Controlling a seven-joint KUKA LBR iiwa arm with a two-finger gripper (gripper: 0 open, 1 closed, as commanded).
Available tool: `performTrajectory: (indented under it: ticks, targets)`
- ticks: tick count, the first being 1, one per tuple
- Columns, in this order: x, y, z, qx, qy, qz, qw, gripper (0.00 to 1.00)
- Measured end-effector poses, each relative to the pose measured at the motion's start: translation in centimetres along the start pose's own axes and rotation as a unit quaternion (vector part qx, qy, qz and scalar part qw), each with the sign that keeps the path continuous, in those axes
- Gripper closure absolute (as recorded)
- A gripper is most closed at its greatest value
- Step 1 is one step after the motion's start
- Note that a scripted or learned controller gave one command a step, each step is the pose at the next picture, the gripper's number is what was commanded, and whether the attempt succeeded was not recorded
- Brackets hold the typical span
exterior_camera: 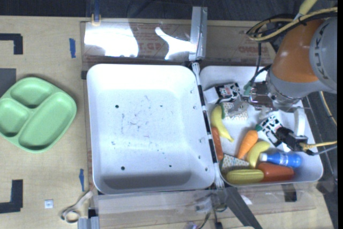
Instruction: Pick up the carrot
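Wooden bench (43, 35) boards hold two white bins side by side, with dark floor behind them.

The carrot (247, 143) lies in the right bin (313, 171), near the middle, with its fat end up and its thin end pointing down and to the left. Nothing is holding it. It sits loose among other toy food, so it leans where the pile lets it lean.

A yellow banana (220, 125) lies just to its left. A small yellow piece (259, 149) touches its right side. Below it is a blue bottle (282, 159), a red sausage-like toy (275, 171) and a yellow-green pickle shape (244, 175). A thin orange-red stick (217, 145) rests along the left wall of this bin. The toys are crowded, so I think grabbing just the carrot could be tricky.

The gripper (256, 98) hangs above the back part of the right bin, up and a bit right of the carrot, not touching it. I cannot tell how its pincer stands. The grey arm with its orange band (295, 51) reaches in from the right, because that is where the robot stands.

The left bin (144, 126) has only small marks on its floor. A green divided plate (35, 113) sits far left on the bench, well apart from the job.
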State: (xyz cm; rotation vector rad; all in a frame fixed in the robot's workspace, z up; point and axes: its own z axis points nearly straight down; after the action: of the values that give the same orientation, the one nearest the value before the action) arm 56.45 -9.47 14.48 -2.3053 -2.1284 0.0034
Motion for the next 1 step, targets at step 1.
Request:
performTrajectory:
  ticks: [1]
  targets:
    - [-4.42, -6.67, 5.93, -0.005, 0.000, -0.124, 0.9923, 0.00]
